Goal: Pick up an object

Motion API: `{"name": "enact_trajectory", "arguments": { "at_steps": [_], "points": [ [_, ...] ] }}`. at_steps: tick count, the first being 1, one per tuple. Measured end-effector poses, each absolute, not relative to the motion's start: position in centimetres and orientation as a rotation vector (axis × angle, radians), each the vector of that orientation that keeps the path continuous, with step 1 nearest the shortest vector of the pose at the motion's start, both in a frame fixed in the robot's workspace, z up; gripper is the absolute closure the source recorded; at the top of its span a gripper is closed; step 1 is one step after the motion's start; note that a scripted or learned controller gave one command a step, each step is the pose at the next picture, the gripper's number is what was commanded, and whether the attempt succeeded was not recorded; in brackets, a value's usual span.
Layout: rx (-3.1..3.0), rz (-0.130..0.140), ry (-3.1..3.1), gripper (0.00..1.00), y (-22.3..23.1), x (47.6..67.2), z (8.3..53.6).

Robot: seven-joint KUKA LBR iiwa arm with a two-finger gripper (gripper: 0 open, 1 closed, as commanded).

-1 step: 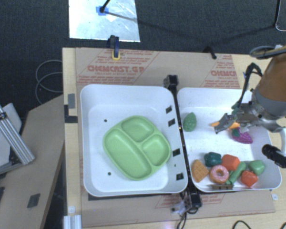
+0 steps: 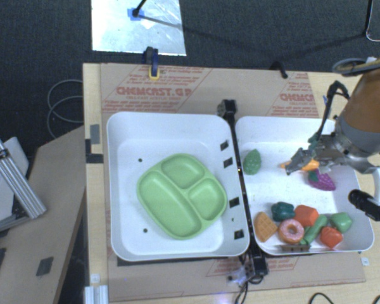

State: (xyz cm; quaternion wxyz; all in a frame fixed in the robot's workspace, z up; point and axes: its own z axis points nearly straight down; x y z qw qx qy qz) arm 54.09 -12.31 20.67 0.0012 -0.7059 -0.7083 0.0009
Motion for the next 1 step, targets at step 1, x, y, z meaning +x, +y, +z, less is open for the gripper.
{"name": "enact_trajectory", "arguments": {
  "at_steps": [1],
  "points": [
    [-2.214, 0.005, -2.221, 0.00, -11.28, 54.32, 15.42]
  ]
}}
